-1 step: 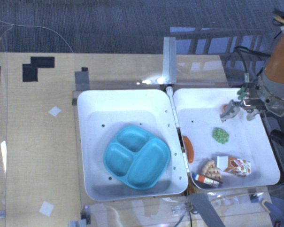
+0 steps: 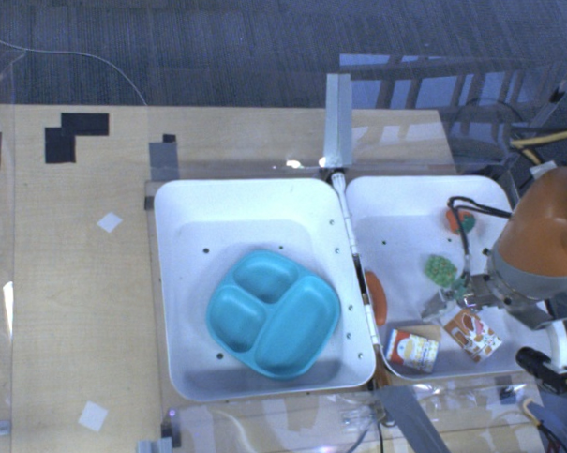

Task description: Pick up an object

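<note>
My gripper (image 2: 453,300) hangs low over the right bin (image 2: 395,207), at the end of the grey arm with the orange band (image 2: 545,233). It sits between a green bumpy object (image 2: 441,267) just behind it and a brown-and-white snack packet (image 2: 473,334) just in front of it. Whether it touches either one I cannot tell. A small yellow-and-red box (image 2: 413,349) lies at the bin's front left. A red-orange oval piece (image 2: 377,299) rests against the left wall. An orange-and-green toy (image 2: 458,219) lies toward the back.
The left bin (image 2: 185,225) holds a blue divided plate (image 2: 273,312). A thin divider (image 2: 352,255) separates the two bins. A black cable (image 2: 475,206) loops from the arm over the right bin's back. The tan bench (image 2: 71,296) spreads to the left.
</note>
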Robot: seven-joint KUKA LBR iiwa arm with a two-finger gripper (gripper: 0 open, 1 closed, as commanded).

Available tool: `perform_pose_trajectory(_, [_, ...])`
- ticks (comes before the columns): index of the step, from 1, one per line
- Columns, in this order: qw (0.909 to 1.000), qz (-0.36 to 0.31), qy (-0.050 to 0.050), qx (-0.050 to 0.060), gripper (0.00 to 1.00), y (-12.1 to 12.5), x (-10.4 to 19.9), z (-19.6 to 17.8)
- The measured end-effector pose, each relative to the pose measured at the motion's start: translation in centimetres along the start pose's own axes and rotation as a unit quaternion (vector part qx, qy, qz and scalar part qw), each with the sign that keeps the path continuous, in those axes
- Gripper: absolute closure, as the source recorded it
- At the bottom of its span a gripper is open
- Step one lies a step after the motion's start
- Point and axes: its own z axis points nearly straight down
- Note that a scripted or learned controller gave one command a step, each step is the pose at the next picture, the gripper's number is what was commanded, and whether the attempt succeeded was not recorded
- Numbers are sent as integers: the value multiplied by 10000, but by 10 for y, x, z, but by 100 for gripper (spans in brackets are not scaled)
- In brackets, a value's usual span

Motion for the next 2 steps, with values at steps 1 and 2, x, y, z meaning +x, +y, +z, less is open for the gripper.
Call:
perform_pose_trajectory(1, [9893,-1454,-23,-61,0,79,21,10])
perform_pose_trajectory(2, [9980,-634,-7,-21,0,108,27,-49])
